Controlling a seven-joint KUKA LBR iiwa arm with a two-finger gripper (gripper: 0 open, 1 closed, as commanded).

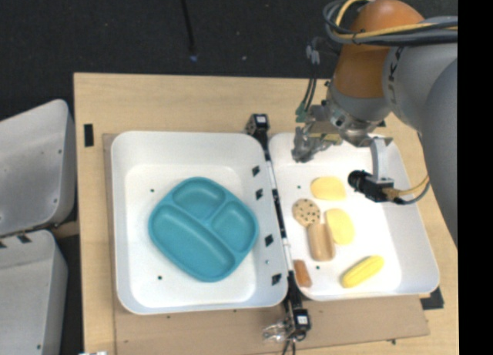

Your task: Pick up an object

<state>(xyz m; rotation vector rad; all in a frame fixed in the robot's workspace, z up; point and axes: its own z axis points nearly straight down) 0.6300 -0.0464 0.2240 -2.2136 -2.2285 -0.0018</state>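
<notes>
The grey two-finger gripper (306, 145) hangs over the right white bin (408, 269) near its eleven o'clock corner; whether its jaws are parted or closed cannot be told, and nothing shows between them. Toward five o'clock from it lie a pale yellow oval piece (328, 187), a speckled round cookie (306, 210), a tan cylinder (320, 242), a second yellow oval (340, 226), a yellow corn-like piece (362, 270) and a small brown block (302, 273). The left white bin (131, 284) holds a teal divided plastic tray (202, 227).
</notes>
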